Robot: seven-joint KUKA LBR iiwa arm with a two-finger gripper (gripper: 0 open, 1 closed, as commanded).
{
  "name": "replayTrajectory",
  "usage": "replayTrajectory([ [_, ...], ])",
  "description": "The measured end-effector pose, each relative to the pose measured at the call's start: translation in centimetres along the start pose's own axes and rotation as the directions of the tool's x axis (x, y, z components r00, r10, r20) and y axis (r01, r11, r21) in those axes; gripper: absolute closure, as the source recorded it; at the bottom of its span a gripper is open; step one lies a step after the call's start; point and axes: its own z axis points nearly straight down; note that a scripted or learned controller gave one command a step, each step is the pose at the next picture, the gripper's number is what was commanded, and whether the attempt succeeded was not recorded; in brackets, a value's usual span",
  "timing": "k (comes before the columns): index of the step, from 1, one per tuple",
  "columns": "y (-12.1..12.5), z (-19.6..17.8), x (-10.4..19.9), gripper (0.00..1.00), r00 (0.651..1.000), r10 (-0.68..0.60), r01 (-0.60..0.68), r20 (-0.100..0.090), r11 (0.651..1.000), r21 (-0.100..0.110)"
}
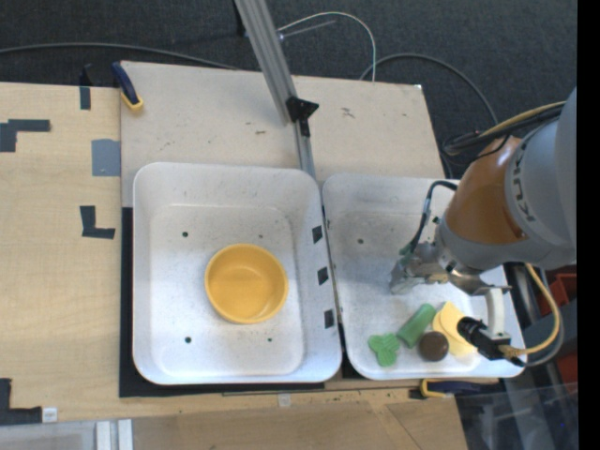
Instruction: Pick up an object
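My gripper [405, 279] hangs low over the middle of the right bin [366, 214], under the orange wrist band. Just below it lie a green cylinder [415, 325], a small green piece [383, 347], a brown ball [432, 346] and a yellow object [452, 327], bunched in the bin's near right corner. None of them is seen between the fingers. A yellow bowl [246, 282] sits upright in the middle of the left bin [159, 251].
A grey metal pole [272, 50] slants in from the top and ends at the divide between the bins. Cables [394, 64] loop on the dark floor behind the bench. A yellow-handled clamp [127, 87] lies at the back left of the board.
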Motion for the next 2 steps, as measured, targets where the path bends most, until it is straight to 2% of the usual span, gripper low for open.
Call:
replayTrajectory([
  [1, -0.2, -4.7, 0.9, 1.00, 1.000, -0.001, 0.001, 0.001, 1.000, -0.004],
  [2, 0.6, -9.3, 0.6, 1.00, 1.000, 0.000, 0.000, 0.002, 1.000, -0.005],
])
